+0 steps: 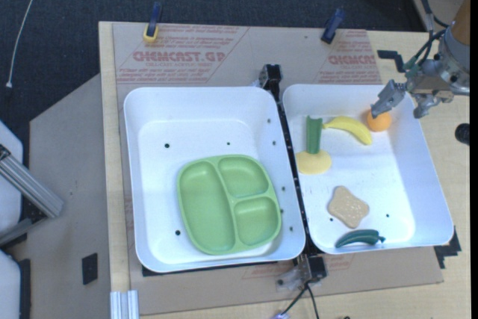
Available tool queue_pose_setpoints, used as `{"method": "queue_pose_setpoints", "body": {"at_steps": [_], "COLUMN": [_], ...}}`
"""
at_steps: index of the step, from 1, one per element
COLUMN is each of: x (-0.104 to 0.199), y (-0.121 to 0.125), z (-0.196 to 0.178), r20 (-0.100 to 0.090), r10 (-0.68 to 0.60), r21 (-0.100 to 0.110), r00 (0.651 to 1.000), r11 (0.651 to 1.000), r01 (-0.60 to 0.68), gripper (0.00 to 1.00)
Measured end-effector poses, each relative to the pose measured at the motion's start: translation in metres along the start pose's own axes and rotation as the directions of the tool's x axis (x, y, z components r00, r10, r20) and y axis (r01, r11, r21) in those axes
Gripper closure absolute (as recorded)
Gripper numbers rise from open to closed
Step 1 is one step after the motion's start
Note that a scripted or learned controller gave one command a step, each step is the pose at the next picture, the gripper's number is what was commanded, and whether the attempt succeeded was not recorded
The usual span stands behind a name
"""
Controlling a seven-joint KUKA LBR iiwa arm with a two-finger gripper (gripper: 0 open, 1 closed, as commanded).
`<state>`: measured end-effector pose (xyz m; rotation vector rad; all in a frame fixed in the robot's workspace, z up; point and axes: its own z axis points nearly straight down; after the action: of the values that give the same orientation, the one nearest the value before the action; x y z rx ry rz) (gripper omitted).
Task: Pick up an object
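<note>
Bins [149, 160] glossy white plastic; green tray [196, 214] smooth, probably plastic.

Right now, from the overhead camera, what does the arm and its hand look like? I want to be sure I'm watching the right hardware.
At the right edge, the arm ends in a pale grey metal wrist section with dark cables looping around it. Below it sits the hand, a grey metal block with two short, angular grey fingers splayed out to either side. I can't make out any markings on it at this size.

One fixed overhead view, slanting down on both bins [138, 160]
</note>
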<state>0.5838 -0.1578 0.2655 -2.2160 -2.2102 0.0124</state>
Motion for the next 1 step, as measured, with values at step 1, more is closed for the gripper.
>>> {"method": "queue_pose_setpoints", "body": {"at_steps": [1], "x": [0.0005], "y": [0.0021], "z": [-0.0071], "r20": [0.002], "r10": [-0.003], "r21": [-0.013], "r00": [1.0], "r11": [1.0], "r01": [0.003], "gripper": [0.0]}}
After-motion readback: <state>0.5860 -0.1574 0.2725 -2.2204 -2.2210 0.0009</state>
